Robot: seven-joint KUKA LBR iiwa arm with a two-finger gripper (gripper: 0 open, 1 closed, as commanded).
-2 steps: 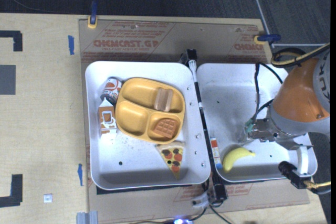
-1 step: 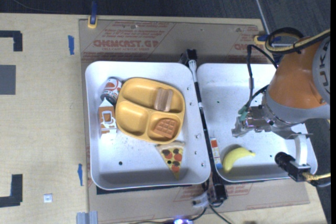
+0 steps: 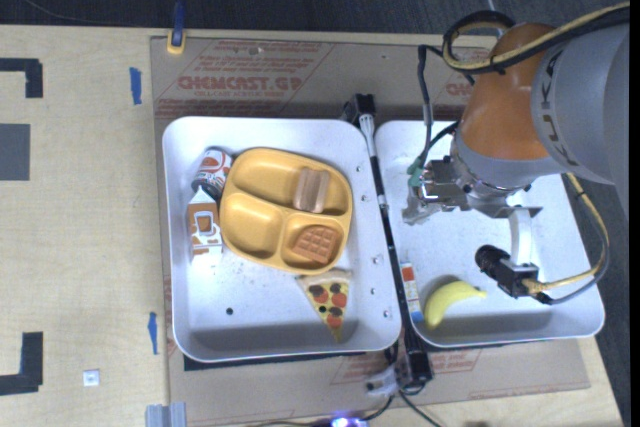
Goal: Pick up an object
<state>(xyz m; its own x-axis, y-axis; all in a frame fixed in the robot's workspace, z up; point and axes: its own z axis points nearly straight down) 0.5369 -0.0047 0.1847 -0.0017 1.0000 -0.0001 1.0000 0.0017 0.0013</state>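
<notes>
On the bench, the right bin [image 3: 560, 315] holds a banana [image 3: 447, 301] near the gripper [image 3: 425, 200], jaw state I cannot tell, which may miss it by descending off-target.

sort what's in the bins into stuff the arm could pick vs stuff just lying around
Could be picked:
banana, in the right bin
pizza slice
can
small carton

Just there:
yellow divided plate
left bin
cardboard sheet

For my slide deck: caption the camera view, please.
KUKA arm over right bin holding banana; yellow divided plate fills left bin.
</notes>
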